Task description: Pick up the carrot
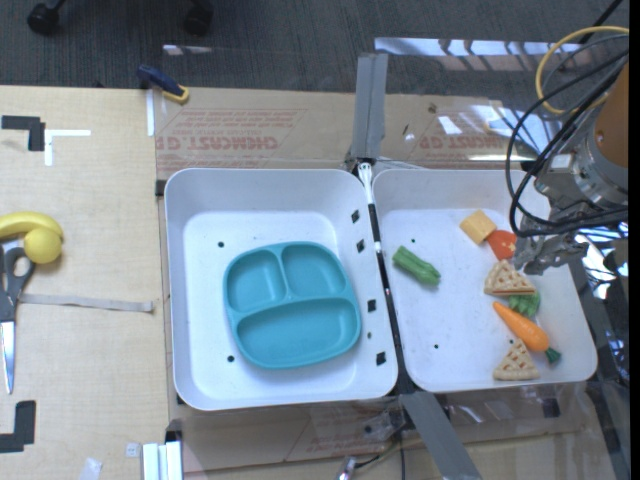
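Carrot (524,327) lies slantwise near right bin's (440,363) front right corner, between two waffle wedges (510,279), green end toward corner. Gripper (535,255) hangs over bin's right edge, above upper wedge, apart from carrot, nothing between fingers; open or closed, cannot tell. Green pickle (415,266) near bin's left wall. Blue divided plate (292,304) fills left bin (200,218).

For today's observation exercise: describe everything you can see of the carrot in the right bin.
The carrot looks like a plastic toy: a smooth orange body, with green at both ends. It lies flat and diagonal in the right bin, near its right wall, between two waffle-like wedges that seem to touch it. The gripper is above and apart.
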`<state>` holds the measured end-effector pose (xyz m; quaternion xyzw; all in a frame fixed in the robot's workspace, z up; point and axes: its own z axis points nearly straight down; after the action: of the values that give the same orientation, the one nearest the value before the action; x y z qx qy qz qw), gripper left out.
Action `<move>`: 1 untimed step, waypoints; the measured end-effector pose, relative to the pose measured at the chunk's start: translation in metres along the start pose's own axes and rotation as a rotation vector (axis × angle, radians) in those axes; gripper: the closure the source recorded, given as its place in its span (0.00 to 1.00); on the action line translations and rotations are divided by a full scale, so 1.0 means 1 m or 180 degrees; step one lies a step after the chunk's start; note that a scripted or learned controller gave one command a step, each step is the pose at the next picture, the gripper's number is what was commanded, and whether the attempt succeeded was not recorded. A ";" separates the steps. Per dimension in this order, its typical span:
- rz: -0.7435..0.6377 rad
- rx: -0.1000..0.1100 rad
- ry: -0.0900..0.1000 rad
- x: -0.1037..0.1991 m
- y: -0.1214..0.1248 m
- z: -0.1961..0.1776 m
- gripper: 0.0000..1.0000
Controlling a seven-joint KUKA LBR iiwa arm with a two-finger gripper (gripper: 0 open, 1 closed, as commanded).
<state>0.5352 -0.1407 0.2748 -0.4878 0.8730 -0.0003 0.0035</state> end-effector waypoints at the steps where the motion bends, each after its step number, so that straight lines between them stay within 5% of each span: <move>1: -0.0296 -0.0014 0.0009 0.040 0.031 0.113 1.00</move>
<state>0.4885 -0.1581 0.1617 -0.5278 0.8494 0.0007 0.0012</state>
